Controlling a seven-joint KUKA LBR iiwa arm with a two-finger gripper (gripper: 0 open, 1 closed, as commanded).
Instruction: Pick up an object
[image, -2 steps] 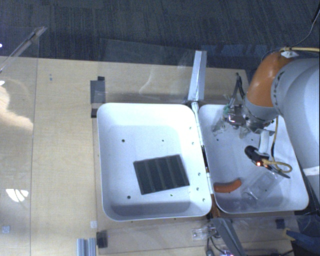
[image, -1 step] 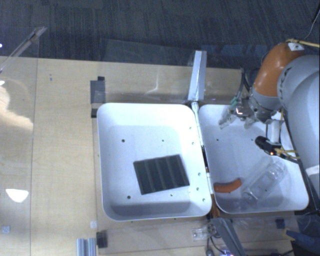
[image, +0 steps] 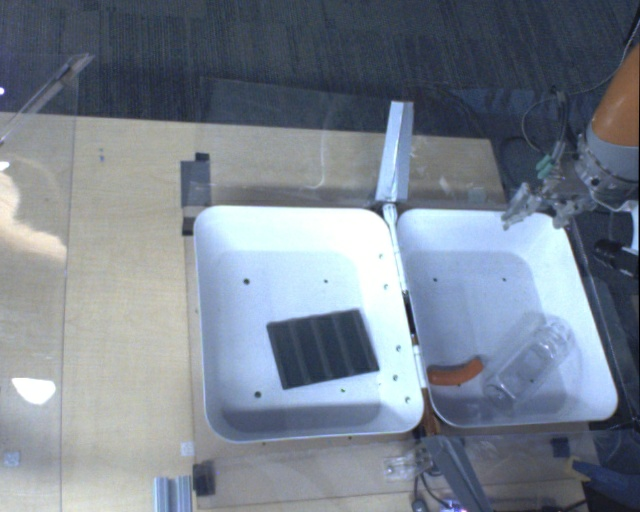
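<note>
Two shallow white bins sit side by side on the wooden table (image: 120, 330). The left bin (image: 225, 260) holds a dark ribbed rectangular pad (image: 322, 347), lying flat toward its near side. The right bin (image: 560, 290) holds an orange sausage-shaped object (image: 455, 373) near its near-left corner, and just to its right a clear plastic bottle (image: 528, 359) lying on its side. No writing is legible. The arm (image: 612, 120) hangs over the far-right corner of the right bin, its gripper (image: 535, 203) holding nothing, above the rim; whether the jaws are apart cannot be told.
</note>
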